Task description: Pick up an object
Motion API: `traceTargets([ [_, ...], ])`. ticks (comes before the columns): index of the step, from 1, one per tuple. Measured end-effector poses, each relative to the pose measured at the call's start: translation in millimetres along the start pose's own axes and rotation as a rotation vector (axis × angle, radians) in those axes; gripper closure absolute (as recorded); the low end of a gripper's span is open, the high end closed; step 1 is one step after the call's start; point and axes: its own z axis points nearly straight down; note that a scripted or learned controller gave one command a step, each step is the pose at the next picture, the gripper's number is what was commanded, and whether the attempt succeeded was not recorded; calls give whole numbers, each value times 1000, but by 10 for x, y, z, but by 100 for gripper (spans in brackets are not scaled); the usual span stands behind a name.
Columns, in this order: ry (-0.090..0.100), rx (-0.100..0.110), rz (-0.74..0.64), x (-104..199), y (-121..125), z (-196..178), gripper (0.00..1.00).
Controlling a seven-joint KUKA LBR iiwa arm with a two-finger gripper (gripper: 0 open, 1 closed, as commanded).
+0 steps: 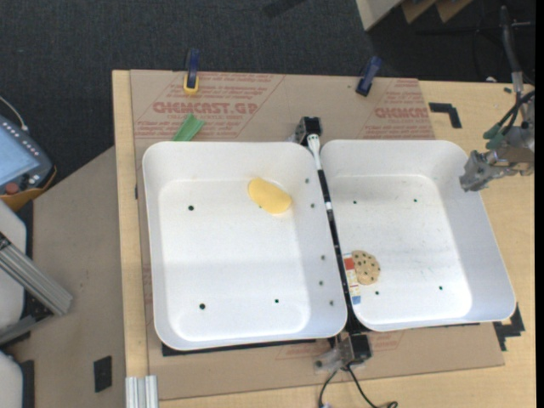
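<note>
At the near edge of the bench, a cable and a small dark clamp fitting (353, 349) are seen where the two bins meet; the cable is cut off by the bottom of the frame. Just beyond, the left bin (170, 313) and the right bin (476, 296) lie side by side on a brown cardboard sheet (255, 92), their inner rims touching along a dark strip.

In the right bin, close to its near-left corner, a round cookie-like object (366, 267) speckled with dark spots is found lying flat. Beside it, against the bin's left wall, a small card with red and blue marks (351, 280) is partly hidden by the rim, and its print is too small to be read.

Farther back, in the left bin, a yellow rounded object (269, 196) rests on the floor toward the far-right part; what it is cannot be made out.

At the right edge of the view, the gripper (478, 175) is seen over the far-right rim of the right bin, well apart from every object. Nothing is seen between its fingers, but whether they are spread or closed cannot be told. The arm behind it is cut off by the frame.

On the cardboard beyond the bins, a green strip (188, 128) and two blue clamps (192, 61) (370, 74) are seen.
</note>
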Motion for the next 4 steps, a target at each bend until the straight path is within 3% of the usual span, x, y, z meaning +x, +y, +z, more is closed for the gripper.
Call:
traceTargets([
  [1,2,8,7,112,-579,-573,100],
  [2,6,19,5,381,-553,-190,100],
  [3,1,-8,3,762,-472,-2329,100],
  [4,6,25,1,1352,-551,-1298,100],
])
